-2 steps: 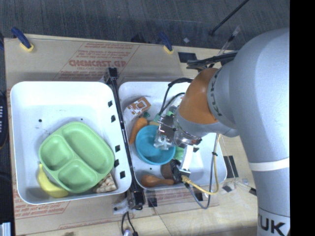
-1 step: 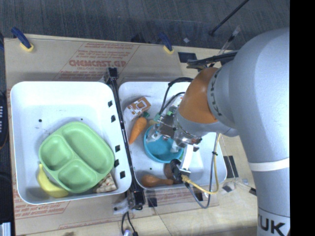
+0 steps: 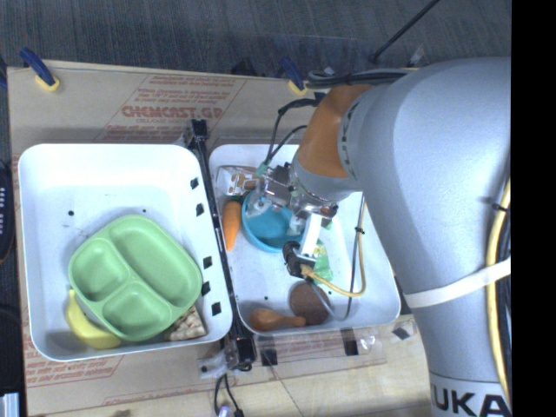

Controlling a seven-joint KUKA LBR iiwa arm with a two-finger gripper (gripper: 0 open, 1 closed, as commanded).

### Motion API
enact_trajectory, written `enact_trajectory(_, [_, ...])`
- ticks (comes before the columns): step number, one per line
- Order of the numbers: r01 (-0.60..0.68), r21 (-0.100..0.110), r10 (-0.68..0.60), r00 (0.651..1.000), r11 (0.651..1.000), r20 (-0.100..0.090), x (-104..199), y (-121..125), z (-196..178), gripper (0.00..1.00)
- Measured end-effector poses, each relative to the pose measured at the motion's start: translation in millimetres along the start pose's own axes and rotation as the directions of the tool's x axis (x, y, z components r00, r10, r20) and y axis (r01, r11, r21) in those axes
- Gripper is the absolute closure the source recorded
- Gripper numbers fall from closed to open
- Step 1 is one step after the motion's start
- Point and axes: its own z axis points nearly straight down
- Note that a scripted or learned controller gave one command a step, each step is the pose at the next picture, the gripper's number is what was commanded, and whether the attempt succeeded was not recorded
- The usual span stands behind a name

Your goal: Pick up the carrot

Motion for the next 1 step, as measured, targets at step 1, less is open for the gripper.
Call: enact_trajectory(1, [-0.287,-0.001,0.287,0.958,0.958,0.000,4.0,3.7,0.1,0.00])
